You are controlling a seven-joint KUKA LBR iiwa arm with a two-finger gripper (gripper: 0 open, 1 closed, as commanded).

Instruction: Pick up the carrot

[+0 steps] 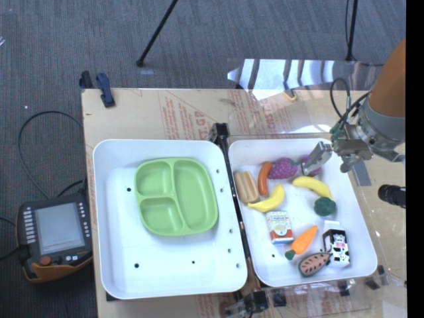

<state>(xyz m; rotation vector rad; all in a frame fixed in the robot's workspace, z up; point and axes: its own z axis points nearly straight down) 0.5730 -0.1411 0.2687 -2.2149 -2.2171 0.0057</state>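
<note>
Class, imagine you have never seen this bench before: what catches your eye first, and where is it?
The bright green divided plate stands out first, alone in the left bin. Next comes the colourful toy food crowded in the right bin: two bananas, purple grapes and the orange carrot near its front. The arm's gripper hangs over that bin's far right corner.

Dark grey carpet floor (59, 38) (tripod legs (162, 28) across it) behind a cardboard-topped bench (165, 111)

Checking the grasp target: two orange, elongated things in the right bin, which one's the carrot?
The carrot is the lower one, tapered with a green tip, lying beside the small carton. The other, the sausage, is rounded at both ends, beside the grapes.
</note>
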